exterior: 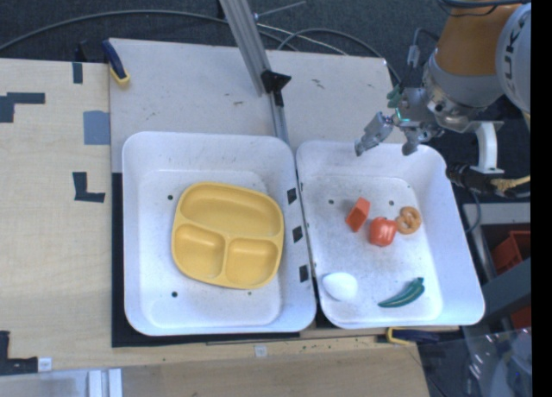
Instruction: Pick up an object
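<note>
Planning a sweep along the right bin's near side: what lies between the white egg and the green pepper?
Bare bin floor separates the white egg from the green pepper in the camera view.

Both white bins (147, 300) are seen to be of matt, speckled plastic, and the yellow divided plate (228, 235) of smooth, faintly glossy plastic. The bench top (43, 214) looks like pale wood, and the slanted rail (246, 28) like brushed metal.

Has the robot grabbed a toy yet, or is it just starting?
Just starting. The hand hangs open above the right bin's far edge with nothing between its fingers. The red block, tomato, pretzel, white egg and green pepper all lie in the bin. Reaching, gripping and lifting remain.
</note>
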